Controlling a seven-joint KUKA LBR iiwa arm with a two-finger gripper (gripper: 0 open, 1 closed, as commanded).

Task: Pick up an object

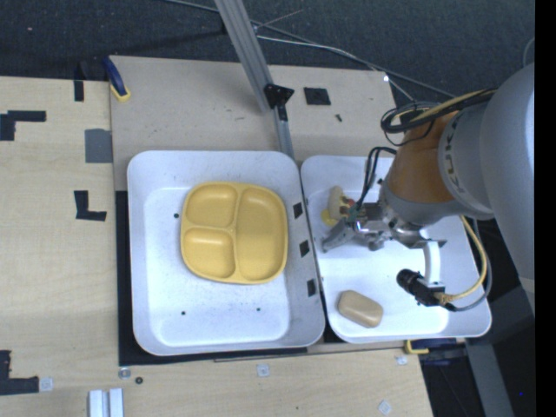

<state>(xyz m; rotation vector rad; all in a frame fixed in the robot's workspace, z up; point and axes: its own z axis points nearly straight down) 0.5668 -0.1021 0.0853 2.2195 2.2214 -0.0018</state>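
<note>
Camera view: arm reaches over right bin [460,320]. End effector [340,229] low near that bin's left wall, beside small pale yellow object [335,203] in the bin's far left corner. Finger state: cannot tell. Tan oval block [360,308] lies near the bin's front edge, apart from end effector. Yellow divided plate [234,231] sits mid left bin [148,259]. Step, judged: approach to grasp, nothing lifted yet. Next: centre over yellow object, close, lift straight.

Yellow tray [234,232] left bin [143,233]; hand [339,233] right bin [460,320].
</note>
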